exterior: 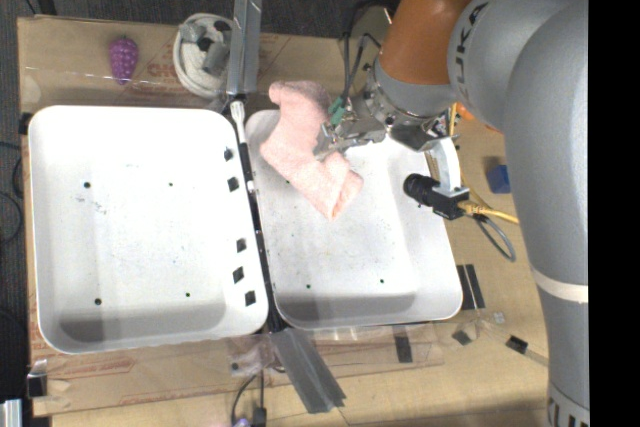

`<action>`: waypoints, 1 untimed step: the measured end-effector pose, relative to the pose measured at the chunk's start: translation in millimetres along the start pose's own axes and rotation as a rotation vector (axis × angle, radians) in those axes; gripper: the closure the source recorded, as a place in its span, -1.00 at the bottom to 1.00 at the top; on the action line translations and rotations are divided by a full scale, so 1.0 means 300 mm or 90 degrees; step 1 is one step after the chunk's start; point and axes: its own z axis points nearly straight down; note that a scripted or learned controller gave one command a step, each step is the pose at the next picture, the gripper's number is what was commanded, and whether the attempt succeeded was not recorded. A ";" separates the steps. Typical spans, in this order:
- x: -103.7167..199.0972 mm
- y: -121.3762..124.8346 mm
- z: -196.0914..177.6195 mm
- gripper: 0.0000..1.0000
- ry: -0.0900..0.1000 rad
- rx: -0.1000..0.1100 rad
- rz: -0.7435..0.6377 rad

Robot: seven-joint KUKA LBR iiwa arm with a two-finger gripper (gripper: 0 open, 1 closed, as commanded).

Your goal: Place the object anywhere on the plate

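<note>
A small purple object (123,58) is lying on the brown bench (70,55) at the far left, above the bins, and just to its right a coil of white cable (203,55) is sitting beside a grey bar (243,40) that is running down toward the seam between the bins. Below these, the left white bin (130,225) is lying flat with a few dark specks on its floor. Black clips (240,245) are lining the seam where it is meeting the right white bin (400,255). In the upper left part of that right bin, a pink cloth (300,150) is lying crumpled, its top edge draping over the bin's rim. The gripper (335,137) is pressing against the cloth's right edge; whether it is clenched or released cannot be told here. Further right, the grey arm (530,115) with its orange band (425,30) is reaching in.
</note>
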 end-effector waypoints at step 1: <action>0.128 0.051 -0.003 1.00 0.000 0.001 -0.257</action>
